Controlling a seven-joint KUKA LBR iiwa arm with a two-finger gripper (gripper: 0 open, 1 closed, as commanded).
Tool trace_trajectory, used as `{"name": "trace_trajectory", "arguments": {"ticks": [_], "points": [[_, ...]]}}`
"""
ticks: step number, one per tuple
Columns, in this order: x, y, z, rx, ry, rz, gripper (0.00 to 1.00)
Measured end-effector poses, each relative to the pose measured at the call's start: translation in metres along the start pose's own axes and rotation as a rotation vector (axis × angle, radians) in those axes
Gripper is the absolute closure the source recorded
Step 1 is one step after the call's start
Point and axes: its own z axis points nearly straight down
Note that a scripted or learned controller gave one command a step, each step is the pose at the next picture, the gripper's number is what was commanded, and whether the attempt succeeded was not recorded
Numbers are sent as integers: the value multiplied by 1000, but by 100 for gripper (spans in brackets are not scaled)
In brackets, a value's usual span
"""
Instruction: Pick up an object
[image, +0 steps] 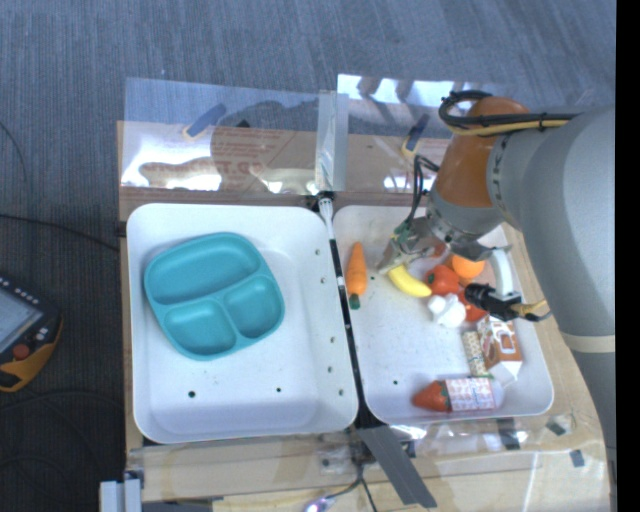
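My gripper (404, 246) reaches down into the upper part of the right bin (400, 360), under the orange wrist band. Just below it lies a yellow banana (410, 282), and to its left an orange carrot (356, 270) rests along the bin's left wall. Right of the banana is a cluster: an orange fruit (466, 267), a red tomato-like piece (444, 281) and a white piece (447, 311). I cannot see whether anything is in the gripper.
The left bin (180, 400) holds a teal divided plate (212, 293). A printed packet (494, 346) and a red-capped bottle (458, 395) lie in the right bin's lower right. The grey arm (570, 200) covers the bin's right side.
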Motion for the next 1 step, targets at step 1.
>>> {"name": "trace_trajectory", "arguments": {"ticks": [1], "points": [[51,42,-110,12,6,230,100]]}}
